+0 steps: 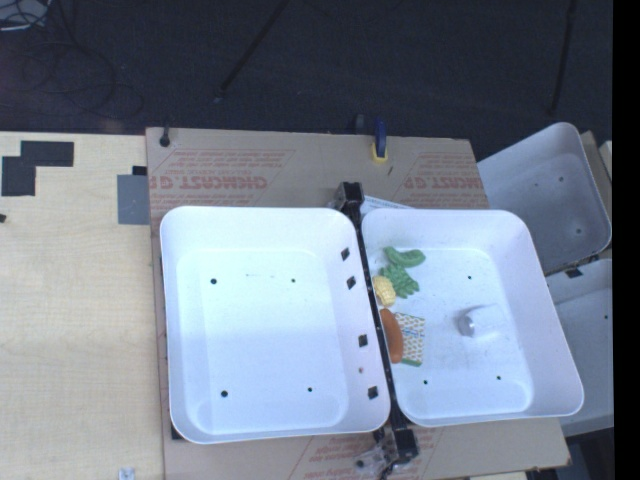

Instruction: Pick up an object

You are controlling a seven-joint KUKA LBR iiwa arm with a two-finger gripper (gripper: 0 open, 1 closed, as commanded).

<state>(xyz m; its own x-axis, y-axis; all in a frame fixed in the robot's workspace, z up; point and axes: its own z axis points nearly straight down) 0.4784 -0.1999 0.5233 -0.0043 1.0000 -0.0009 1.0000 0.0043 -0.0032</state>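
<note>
Two shallow white bins sit side by side on the worktop [80, 298]. The left bin [262, 323] holds nothing visible. In the right bin [470, 313], near its left wall, lie a green leafy toy [404, 271], a yellow corn piece [384, 290], an orange carrot-like piece [393, 336] on a patterned card [411, 338], and, well apart, a small grey object [466, 323].

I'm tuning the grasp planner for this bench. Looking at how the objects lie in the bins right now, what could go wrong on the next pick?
The green toy, yellow piece, orange piece and mesh packet crowd against the right bin's left wall, so a grasp may hit the wall or catch two items. The small grey object blends with the white floor, so it could be missed.
</note>
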